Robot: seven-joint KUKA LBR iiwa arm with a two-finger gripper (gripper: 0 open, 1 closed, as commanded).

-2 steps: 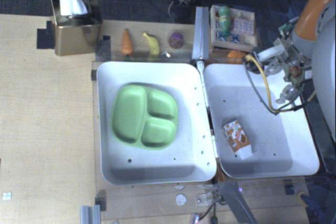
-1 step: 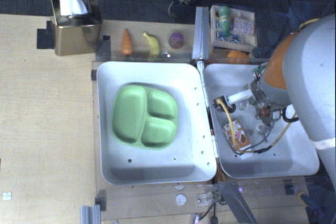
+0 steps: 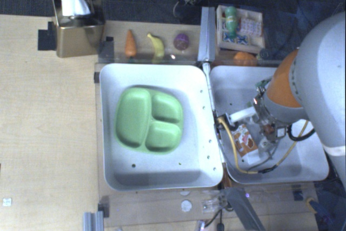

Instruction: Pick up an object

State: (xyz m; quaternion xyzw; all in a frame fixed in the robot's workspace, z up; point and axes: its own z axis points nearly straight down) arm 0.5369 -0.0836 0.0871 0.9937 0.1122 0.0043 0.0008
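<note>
Arm (image 3: 324, 78) bent down into right bin (image 3: 233, 89) — claw (image 3: 265, 132) low beside packet (image 3: 245, 142), grip unreadable.

The grey arm (image 3: 324, 78) reaches in from the right and bends steeply down, with its orange band (image 3: 281, 89) just above the wrist. At its end the gripper (image 3: 263, 130) hangs low, pointing downward and slightly to the left.

arm (image 3: 324, 62): broad, rounded pale-grey shell, smooth, softly lit | orange band (image 3: 282, 89): glossy ring just above the wrist | gripper (image 3: 263, 132): compact grey-silver metal head, details blurred | yellow cable (image 3: 235, 151): thin, looping, darker wires alongside
</note>
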